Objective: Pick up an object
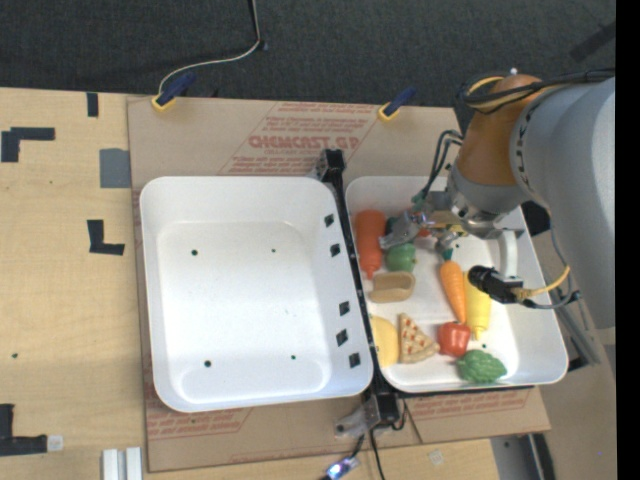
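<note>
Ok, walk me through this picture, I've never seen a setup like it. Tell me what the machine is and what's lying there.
One camera looks down at a slant on a bench. The grey robot arm with an orange band reaches in from the right. Its gripper hangs over the right shallow white bin, which holds toy food: a long orange carrot, a pizza slice, a small red pepper, a green leafy piece. The left shallow white bin sits beside it. Whether anything is gripped is unclear.
</note>
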Controlling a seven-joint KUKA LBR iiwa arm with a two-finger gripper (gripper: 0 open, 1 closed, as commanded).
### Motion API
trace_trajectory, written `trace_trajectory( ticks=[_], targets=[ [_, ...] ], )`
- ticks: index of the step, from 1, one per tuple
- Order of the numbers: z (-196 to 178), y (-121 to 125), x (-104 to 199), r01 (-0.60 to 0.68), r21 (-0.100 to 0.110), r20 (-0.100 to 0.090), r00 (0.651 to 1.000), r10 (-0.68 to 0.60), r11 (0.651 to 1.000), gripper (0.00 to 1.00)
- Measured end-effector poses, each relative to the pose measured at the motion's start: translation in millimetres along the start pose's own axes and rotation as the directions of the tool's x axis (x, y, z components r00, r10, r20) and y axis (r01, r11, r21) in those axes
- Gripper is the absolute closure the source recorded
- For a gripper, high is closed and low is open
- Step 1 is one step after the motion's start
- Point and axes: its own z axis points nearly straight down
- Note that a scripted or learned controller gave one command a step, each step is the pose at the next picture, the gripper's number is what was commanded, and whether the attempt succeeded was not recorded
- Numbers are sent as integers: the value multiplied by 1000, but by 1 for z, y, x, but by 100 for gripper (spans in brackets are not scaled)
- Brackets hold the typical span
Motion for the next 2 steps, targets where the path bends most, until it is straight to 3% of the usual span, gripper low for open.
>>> trace_trajectory(
  ticks=[1, 2],
  targets=[
    [1, 15, 0, -12, 3, 16, 1000, 12, 1000, 0],
    [9, -42, 16, -21, -35, 26, 999, 22, 999, 0]
  ],
)
